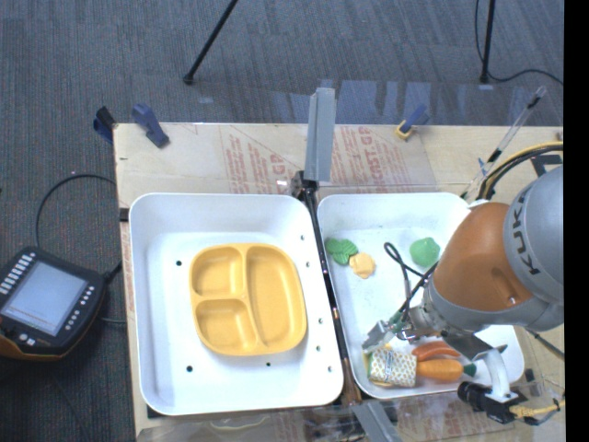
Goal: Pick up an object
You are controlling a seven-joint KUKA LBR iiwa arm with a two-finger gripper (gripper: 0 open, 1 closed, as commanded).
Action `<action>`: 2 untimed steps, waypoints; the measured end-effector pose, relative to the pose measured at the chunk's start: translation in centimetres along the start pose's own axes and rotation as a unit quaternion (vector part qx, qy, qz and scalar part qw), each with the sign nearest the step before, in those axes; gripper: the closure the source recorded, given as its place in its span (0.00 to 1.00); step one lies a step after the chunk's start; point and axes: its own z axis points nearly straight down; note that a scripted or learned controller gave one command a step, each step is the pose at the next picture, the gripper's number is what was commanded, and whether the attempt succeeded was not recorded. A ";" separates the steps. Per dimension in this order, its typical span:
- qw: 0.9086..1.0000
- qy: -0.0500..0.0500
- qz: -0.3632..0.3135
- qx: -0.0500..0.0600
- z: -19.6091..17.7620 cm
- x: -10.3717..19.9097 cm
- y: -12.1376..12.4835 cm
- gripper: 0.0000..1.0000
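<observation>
Low over the right white plastic bin (479,212), grey two-finger gripper (379,333) hangs above checkered cloth-like square (391,367) beside orange carrot-shaped toy (440,370); can't tell its opening; nothing visibly held. Looks like approach step; next: descend, pinch square

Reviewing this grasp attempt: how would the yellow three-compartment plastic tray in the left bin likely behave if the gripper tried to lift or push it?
The yellow three-compartment plastic tray looks rigid, so it would probably keep its shape. It lies flat and wide in the left white bin, so tipping or rolling seems unlikely; a push would likely slide it. Its smooth raised rim may be slippery and awkward to pinch.
</observation>
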 end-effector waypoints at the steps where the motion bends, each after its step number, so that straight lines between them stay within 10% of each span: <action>1: 1.000 0.001 0.002 0.001 -0.9 0.0 0.0 1.00; 2: 1.000 0.000 0.008 -0.001 -0.1 -4.0 2.4 1.00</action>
